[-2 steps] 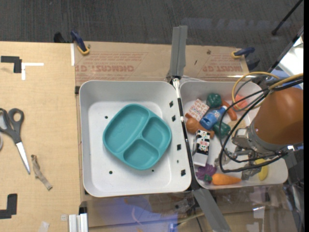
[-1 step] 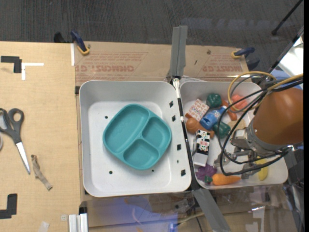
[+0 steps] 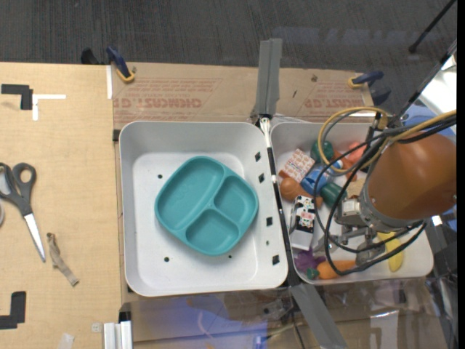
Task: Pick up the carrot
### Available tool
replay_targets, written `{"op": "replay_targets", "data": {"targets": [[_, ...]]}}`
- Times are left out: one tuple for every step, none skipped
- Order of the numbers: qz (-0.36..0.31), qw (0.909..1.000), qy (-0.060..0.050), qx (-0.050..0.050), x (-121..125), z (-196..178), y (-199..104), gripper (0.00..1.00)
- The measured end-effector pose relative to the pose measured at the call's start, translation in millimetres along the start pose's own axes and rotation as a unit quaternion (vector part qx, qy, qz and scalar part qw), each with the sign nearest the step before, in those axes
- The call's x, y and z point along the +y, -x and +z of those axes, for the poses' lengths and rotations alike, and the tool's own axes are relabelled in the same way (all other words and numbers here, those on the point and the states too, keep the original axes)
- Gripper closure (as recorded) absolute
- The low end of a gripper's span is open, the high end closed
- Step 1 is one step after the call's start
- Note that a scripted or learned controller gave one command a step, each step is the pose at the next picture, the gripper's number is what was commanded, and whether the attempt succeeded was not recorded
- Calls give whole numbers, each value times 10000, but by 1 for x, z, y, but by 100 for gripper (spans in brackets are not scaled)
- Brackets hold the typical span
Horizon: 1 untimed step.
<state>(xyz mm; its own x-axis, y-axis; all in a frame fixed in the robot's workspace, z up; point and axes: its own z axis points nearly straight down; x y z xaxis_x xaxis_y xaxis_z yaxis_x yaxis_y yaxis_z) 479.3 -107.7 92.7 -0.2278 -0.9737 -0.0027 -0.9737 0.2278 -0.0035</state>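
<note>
Carrot (image 3: pixel 338 267) is seen near the front wall of the right bin (image 3: pixel 421 269), under arm cabling; pincer (image 3: pixel 354 233) state cannot be told; a clean vertical descent centred over it is advised.

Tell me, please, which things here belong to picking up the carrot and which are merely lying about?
Belonging to the job:
- small orange carrot at the right bin's front
- shallow white right bin
- grey arm's gripper, above the clutter

Lying about:
- teal three-compartment plastic plate in the left bin
- grey-handled scissors on the bench
- yellow banana
</note>
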Motion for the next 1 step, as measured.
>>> {"op": "replay_targets", "data": {"targets": [[663, 9978, 9, -5, 2, -11, 4, 0]]}}
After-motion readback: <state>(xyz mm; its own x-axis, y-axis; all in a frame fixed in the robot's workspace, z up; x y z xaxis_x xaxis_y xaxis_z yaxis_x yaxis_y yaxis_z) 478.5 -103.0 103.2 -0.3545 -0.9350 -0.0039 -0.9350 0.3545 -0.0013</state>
